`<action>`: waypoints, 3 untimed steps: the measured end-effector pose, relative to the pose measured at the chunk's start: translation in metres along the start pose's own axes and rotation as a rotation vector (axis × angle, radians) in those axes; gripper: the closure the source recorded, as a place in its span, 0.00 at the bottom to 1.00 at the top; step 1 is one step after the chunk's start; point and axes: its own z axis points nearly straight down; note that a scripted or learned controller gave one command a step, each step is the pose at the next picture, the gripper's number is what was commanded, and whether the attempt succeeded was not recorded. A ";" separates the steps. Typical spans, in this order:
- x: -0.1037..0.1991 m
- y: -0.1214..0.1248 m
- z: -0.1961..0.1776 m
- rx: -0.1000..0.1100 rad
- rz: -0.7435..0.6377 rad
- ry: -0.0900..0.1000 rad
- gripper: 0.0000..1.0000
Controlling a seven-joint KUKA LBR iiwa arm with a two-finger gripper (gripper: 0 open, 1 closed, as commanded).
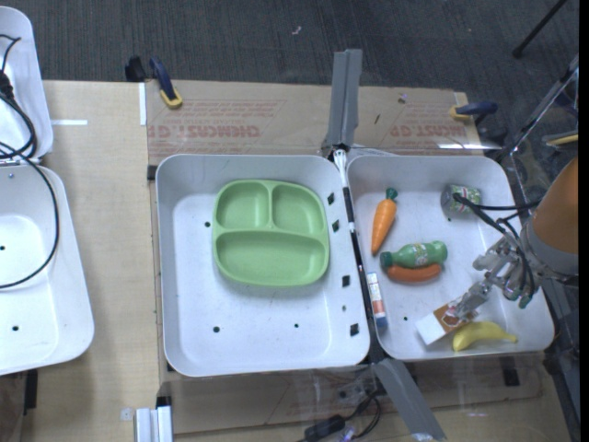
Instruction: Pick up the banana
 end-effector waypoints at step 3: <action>0.025 0.032 -0.042 0.013 0.159 0.035 0.00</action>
